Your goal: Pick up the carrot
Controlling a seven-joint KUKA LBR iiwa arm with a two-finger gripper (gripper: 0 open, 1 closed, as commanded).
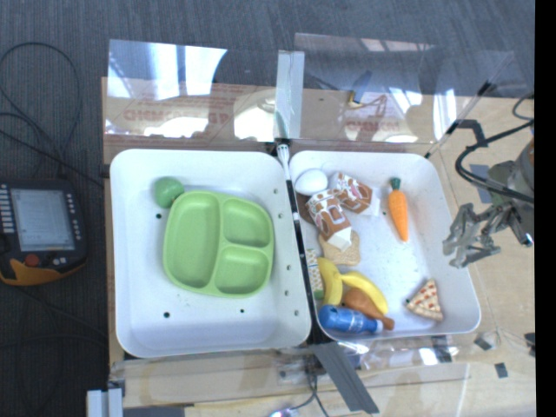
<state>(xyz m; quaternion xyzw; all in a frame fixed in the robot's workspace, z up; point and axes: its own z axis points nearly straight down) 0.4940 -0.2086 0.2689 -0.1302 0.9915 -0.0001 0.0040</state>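
Here, the carrot (398, 213) lies untouched in the right bin (452, 233); the tool (470, 237), fingers spread and empty, hovers at its right rim.

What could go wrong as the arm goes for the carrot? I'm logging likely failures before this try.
1. The gripper sits outside the right bin's rim, so it might clip that wall on the way in.
2. The carrot lies flat on the smooth bin floor and tapers, so it may roll or slip from the fingers.
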